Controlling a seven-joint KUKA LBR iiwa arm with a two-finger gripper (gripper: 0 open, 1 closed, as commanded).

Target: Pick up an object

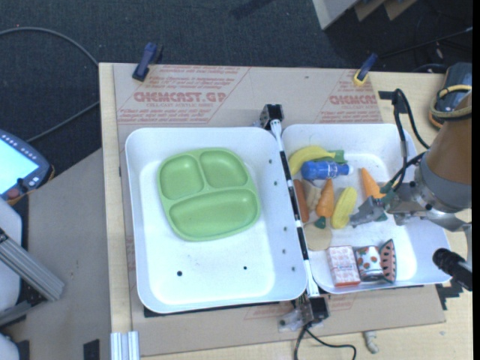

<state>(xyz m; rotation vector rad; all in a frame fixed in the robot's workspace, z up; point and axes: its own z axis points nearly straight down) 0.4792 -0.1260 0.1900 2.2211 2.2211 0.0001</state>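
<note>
The arm point(450, 163) enters from 3 o'clock and is stationed over the right bin point(420, 276); the gripper point(373, 211) is located at the middle of that bin, just beside the yellow piece point(344, 206); whether its fingers are open or closed cannot be told, since they are seen as a dark blur.

Candidate objects are found in the right bin: a banana point(309, 156) at 11 o'clock of the bin, with a blue bottle point(324, 170) lying just below and touching it; an orange carrot point(325, 197) between the bottle and the yellow piece; a second carrot point(369, 182) at 12 o'clock of the gripper; a red stick-shaped item point(301, 200) along the bin's 9 o'clock wall; a small box point(343, 265) and a watermelon-printed item point(375, 262) side by side at 6 o'clock.

A green divided plate point(208, 193) is seated in the left bin point(217, 283), toward 12 o'clock.
</note>
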